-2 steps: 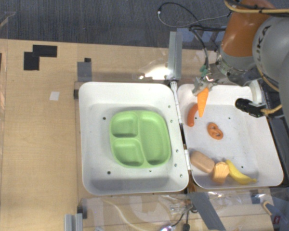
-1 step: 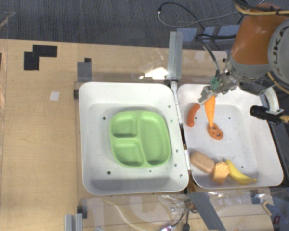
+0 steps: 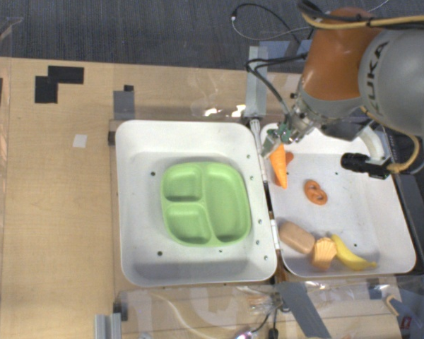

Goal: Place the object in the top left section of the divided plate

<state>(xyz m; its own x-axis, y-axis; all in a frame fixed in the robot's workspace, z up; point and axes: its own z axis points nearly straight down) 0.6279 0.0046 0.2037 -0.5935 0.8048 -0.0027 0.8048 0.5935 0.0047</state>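
One orange plastic carrot with a green top is hanging at the upper left corner of the right shallow white bin, its leafy end pinched between the fingers of the grey two-finger gripper, which is clamping shut on it. The carrot's pointed tip is aiming toward six o'clock, just beside the rim the two bins share.

One green plastic divided plate with three sections is lying at about eight o'clock from the carrot, in the middle of the left shallow white bin. Its top left section is facing ten o'clock from the plate's centre.

Four other toys are sharing the right bin. One brown pretzel-shaped piece is sitting at four o'clock from the carrot. One tan bread-like block, one orange ridged piece and one yellow plastic banana are clustering near the bin's six o'clock edge, the ridged piece touching its two neighbours.

The grey arm with the orange band is reaching over the bin's twelve o'clock side.
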